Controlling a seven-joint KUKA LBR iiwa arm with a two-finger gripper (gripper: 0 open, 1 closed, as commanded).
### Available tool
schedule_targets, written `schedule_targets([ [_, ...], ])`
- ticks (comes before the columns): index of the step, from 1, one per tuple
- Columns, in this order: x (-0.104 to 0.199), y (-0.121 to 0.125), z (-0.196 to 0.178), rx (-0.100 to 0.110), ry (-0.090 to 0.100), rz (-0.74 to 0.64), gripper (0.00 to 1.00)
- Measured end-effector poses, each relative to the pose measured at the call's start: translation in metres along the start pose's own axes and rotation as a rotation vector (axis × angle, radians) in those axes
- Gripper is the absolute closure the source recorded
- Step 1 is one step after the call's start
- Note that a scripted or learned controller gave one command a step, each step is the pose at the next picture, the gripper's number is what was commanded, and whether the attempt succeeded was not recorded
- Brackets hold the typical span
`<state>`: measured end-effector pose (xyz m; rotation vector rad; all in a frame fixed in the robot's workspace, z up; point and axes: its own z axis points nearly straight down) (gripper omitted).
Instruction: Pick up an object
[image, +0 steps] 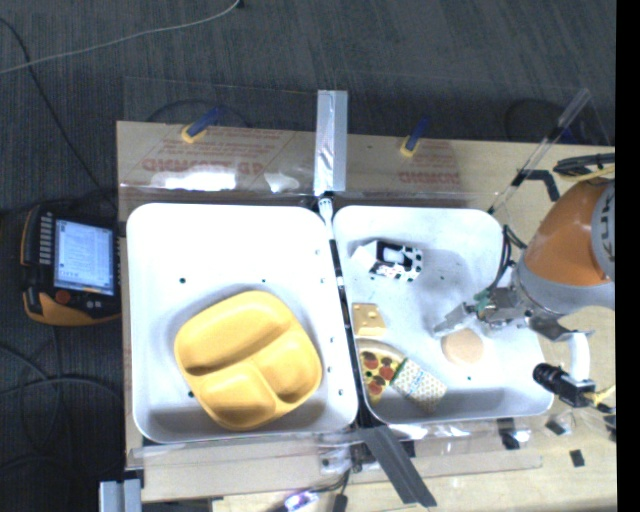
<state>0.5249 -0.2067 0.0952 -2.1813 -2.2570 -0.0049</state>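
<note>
Grey metal fingers (447, 322) of the gripper (462, 318) reached leftward into the right bin (480, 222), low over its white floor, and whether they stood released or clenched could not be told from the slanted view; nothing was visibly caught between them. Just at the gripper's 6 o'clock, close under it, lay a round tan disc (462, 348), flat on the bin floor and apparently apart from the fingers. Farther out, toward 8 o'clock, a small patterned packet (417, 383) lay tilted near the bin's near wall, touching or nearly touching a pizza slice toy (377, 364) with red and dark spots at its left. Above that slice, at about 9 o'clock from the gripper, a little tan square block (367, 318) sat beside the wall that divided the two bins. At roughly 10 o'clock, well apart from the gripper, a black and white object (395, 259) rested near the bin's far left corner. The arm (570, 255), grey with its orange band, came in from 3 o'clock over the bin's right rim. Across the divider, the left bin (150, 240) held a large yellow divided plate (248, 356), lying slightly turned toward the bin's near side. Beyond the bench, out at 9 o'clock on the dark carpet, a handheld pendant with a lit screen (80, 262) lay by itself.
</note>
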Motion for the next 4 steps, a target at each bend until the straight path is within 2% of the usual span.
schedule_targets([
  [1, 0.052, -0.034, 0.004, -0.017, -0.013, 0.014, 0.00],
  [2, 0.053, -0.034, -0.004, -0.014, -0.009, 0.012, 1.00],
  [3, 0.024, -0.035, 0.004, -0.012, 0.001, 0.157, 1.00],
  [4, 0.068, -0.020, -0.132, 0.002, -0.008, 0.337, 1.00],
])
